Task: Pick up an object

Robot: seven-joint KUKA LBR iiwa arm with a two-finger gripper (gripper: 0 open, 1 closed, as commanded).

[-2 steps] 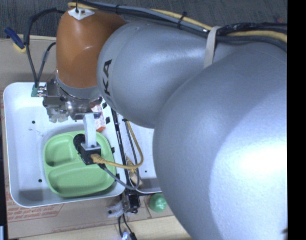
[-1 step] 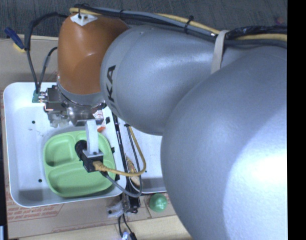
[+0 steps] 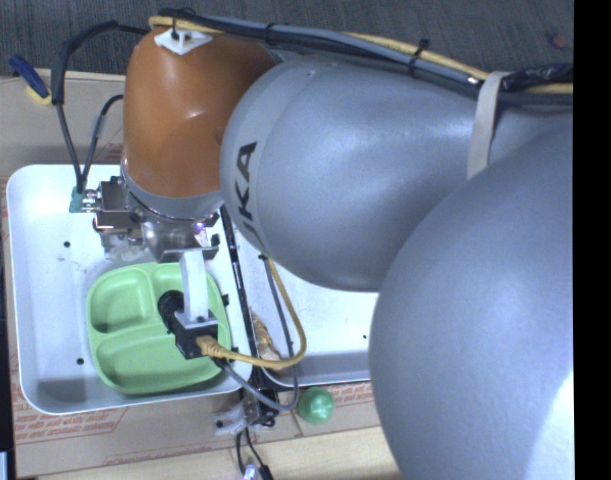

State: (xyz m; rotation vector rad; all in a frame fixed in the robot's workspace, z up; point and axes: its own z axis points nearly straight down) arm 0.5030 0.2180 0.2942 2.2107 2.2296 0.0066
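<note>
**Gripper (image 3: 135,230) status: opening not determinable; green tray below the wrist**

1. Start at the near edge of the bench. You see a small green ball (image 3: 315,405) resting on the printed cardboard strip (image 3: 135,430), outside the white bin (image 3: 35,288) and just beyond its near rim. A loose tangle of thin cables sits just beside the ball on its left.

2. Move inward to the bin. A green divided tray (image 3: 125,303) lies flat on the bin floor in the near-left area, with its near edge close to the bin's near wall. You can make out a compartment at its far-left side and another along its near side. Robot hardware covers the right part of the tray.

3. Check the gripper next. It hangs from the wrist directly over the tray's far edge. The wrist and the arm's own hardware hide its working end, so you cannot tell how far it is open or whether it has hold of anything. Do not record the tray as grasped.

4. Continue to the arm (image 3: 385,188). Its grey casing enters from the right and covers the right half of the bench. The orange band (image 3: 175,108) sits directly above the wrist.

5. Finish at the far-left corner, where a small blue item (image 3: 30,78) lies at the cardboard's edge; its type is too small to tell.
</note>
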